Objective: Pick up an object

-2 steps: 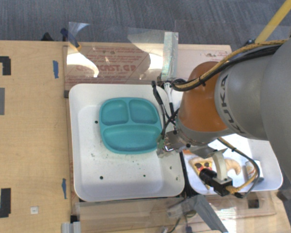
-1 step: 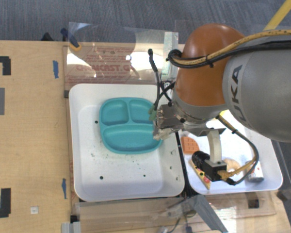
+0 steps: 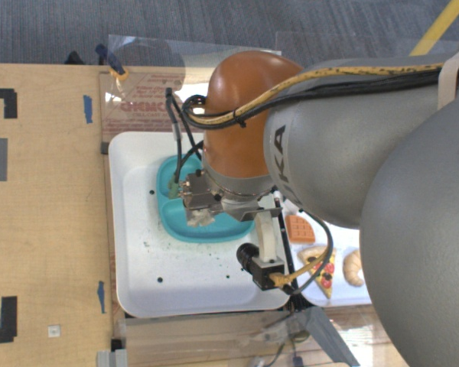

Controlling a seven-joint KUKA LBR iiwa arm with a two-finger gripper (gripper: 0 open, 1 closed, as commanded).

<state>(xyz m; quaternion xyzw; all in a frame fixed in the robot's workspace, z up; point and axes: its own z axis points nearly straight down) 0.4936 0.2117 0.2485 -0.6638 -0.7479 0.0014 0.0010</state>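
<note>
A teal, shallow plastic piece point(image 3: 185, 222) lies in the left white bin point(image 3: 145, 274), partly under the arm. My gripper point(image 3: 197, 205) hangs right over its middle, low and close to it. The orange band and the grey wrist cover most of the gripper, so its state is hidden. In the right bin, an orange waffle-like piece point(image 3: 299, 229), a yellow and red toy point(image 3: 323, 272) and a tan rounded piece point(image 3: 353, 267) peek out beneath the arm.
The big grey arm covers most of the right bin. A tan cardboard sheet point(image 3: 42, 197) lies left of the bins. A clear plastic panel with red print point(image 3: 141, 98) stands behind the left bin. Small dark specks dot the left bin's floor.
</note>
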